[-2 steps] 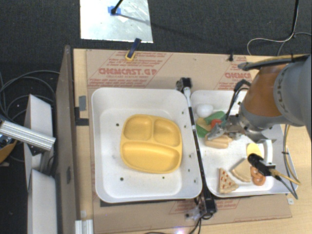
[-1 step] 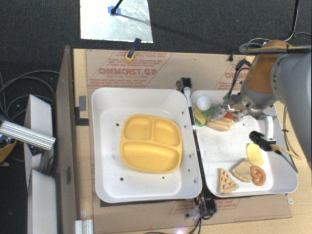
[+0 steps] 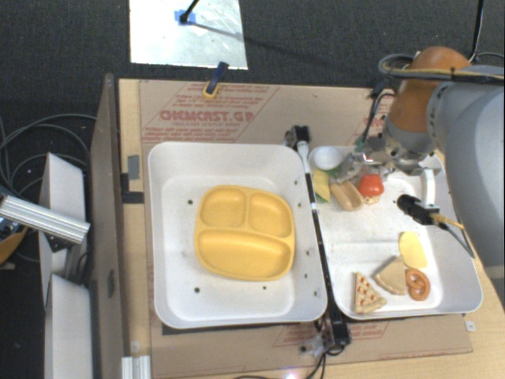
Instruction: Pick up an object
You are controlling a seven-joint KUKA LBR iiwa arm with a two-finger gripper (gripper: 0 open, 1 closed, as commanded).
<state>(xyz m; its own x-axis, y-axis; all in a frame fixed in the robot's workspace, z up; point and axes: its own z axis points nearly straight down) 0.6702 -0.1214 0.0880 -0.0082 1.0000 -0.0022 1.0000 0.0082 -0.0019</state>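
Gripper [image 3: 369,166] is hovering low in the right bin [image 3: 465,290], its state impossible to tell, just above the tomato [image 3: 371,185] beside the bread roll [image 3: 346,195]; crowding is risking a glancing, failed grasp.

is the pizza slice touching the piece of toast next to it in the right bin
Touching. The camera view shows the pizza slice lying against the toast, no white bin floor between them.

Dark carpeted floor [image 3: 63,46], a shiny metal sheet [image 3: 188,22] upon it, brown cardboard-topped bench [image 3: 213,109], black cables [image 3: 31,144] at left.
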